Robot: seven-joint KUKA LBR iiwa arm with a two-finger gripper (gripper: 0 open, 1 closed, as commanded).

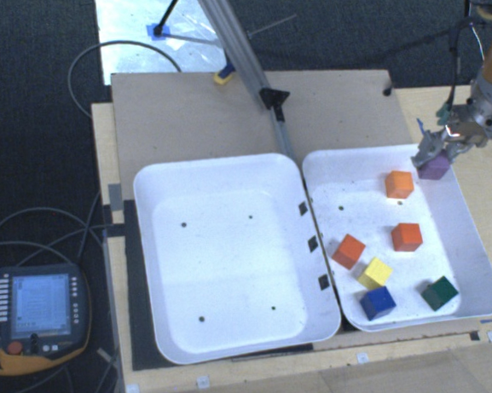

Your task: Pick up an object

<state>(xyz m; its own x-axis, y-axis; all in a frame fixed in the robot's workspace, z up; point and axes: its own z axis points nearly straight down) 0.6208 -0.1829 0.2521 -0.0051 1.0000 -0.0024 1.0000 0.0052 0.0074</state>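
My gripper (431,154) hangs over the far right corner of the right bin (484,273), reaching in from the right. A small purple block (436,168) sits between its fingertips, so the gripper is shut on it. The block looks lifted above the bin's rim. Other blocks lie loose in the right bin: an orange cube (399,184) just left of the gripper, a red-orange cube (406,236), another orange cube (348,251), a yellow cube (377,271), a blue cube (378,301) and a green cube (440,292).
The left bin (225,253) lies beside the right one, with black clips along the shared rim. A grey pole (237,42) slants across the back of the bench. A teach pendant (35,314) lies on the floor at left.
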